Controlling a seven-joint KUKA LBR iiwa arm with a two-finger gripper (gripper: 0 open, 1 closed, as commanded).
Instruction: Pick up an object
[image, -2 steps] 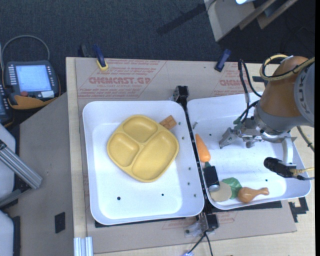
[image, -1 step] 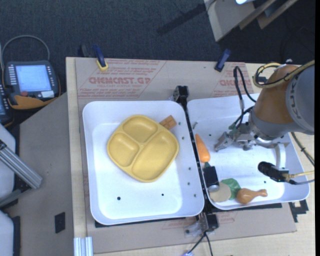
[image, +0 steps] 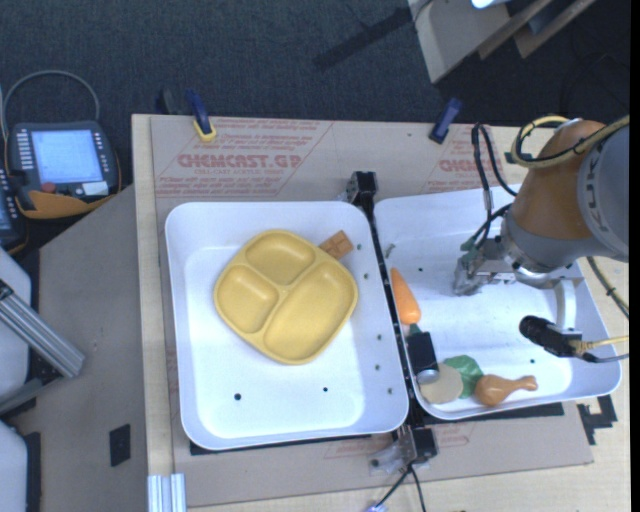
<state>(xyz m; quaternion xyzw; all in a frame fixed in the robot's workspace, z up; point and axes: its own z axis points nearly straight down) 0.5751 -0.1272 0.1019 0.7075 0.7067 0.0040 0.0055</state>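
End effector low over the upper middle of the right bin, nothing seen in its grip; spread or pressed together, cannot tell from this angle.

Worktop: pale board under both bins.

Left bin: well apart from the end effector, toward the view's left.

Yellow divided plate: in the left bin, far from the end effector.

Drumstick: below the end effector, at the right bin's near wall.

Carrot: nearest item, just left of the end effector, along the bin's left wall, not touched.

Black block: below the carrot.

Green piece and beige disc: beside the drumstick, possibly overlapping.

Brown block: at the plate's upper right rim.
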